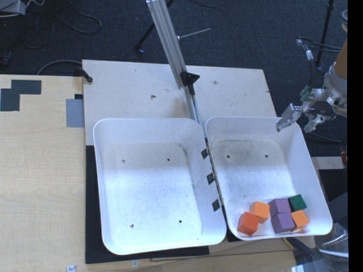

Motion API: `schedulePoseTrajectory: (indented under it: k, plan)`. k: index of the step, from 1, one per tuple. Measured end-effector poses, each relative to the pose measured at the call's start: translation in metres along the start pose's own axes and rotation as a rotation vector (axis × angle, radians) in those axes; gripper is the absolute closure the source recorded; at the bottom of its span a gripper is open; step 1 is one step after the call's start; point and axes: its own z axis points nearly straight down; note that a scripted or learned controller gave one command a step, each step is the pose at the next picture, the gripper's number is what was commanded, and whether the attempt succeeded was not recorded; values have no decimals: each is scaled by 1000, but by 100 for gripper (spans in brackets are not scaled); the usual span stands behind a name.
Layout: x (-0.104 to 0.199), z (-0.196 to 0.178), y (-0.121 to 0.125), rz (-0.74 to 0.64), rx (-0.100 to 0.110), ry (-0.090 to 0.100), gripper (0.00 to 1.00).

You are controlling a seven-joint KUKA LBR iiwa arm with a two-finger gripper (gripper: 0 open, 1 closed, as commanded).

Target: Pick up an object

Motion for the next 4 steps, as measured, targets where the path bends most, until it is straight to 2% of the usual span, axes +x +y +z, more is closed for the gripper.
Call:
schedulePoseTrajectory:
  k: [1, 2, 3, 4]
  plan:
    - [10, 35, -51, 6, 5, 2, 0]
    - [24, 22, -75, 9, 0, 2, 0]
    - [27, 116, -1, 4, 1, 1, 0]
    - [25, 188, -11, 8, -3, 0, 0]
